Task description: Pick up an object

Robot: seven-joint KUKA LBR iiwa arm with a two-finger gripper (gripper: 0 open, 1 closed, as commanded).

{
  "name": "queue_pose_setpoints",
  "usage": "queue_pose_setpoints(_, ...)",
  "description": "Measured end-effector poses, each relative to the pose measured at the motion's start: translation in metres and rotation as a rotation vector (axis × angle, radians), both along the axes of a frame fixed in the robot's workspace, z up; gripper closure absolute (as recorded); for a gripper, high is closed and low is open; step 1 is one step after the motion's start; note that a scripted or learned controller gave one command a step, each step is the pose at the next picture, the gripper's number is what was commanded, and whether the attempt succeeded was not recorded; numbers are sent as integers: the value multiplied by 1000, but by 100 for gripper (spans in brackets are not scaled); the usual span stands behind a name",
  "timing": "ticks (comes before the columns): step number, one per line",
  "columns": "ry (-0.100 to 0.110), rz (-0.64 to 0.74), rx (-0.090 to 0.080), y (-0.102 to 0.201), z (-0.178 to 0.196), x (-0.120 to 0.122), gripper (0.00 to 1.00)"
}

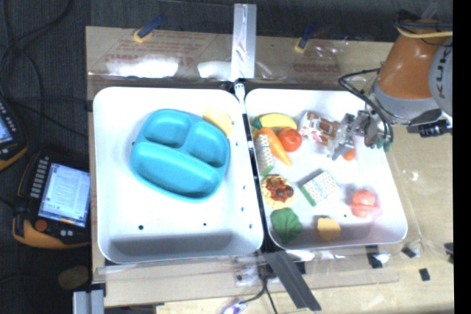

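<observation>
Jaws hang among a snack packet (319, 128), tomato (290, 139) and carrot (275, 146).

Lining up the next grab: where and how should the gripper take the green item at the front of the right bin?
Take the green item across its rounded body, coming straight down from above. It lies low on the bin floor, close to the right bin's left wall, so I'd close the fingers front-to-back. The orange block sits apart, leaving room.

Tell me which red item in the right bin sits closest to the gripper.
The red-and-white packet, just left of the gripper; the red tomato and pinkish-red ball lie farther off.
</observation>
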State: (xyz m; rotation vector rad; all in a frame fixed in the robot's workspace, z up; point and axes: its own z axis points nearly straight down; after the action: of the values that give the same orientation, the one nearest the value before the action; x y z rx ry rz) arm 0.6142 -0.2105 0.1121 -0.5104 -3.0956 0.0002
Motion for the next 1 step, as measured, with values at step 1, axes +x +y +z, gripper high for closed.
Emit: queue_pose_setpoints(1, 1, -478, -5, 59, 75, 18, 100)
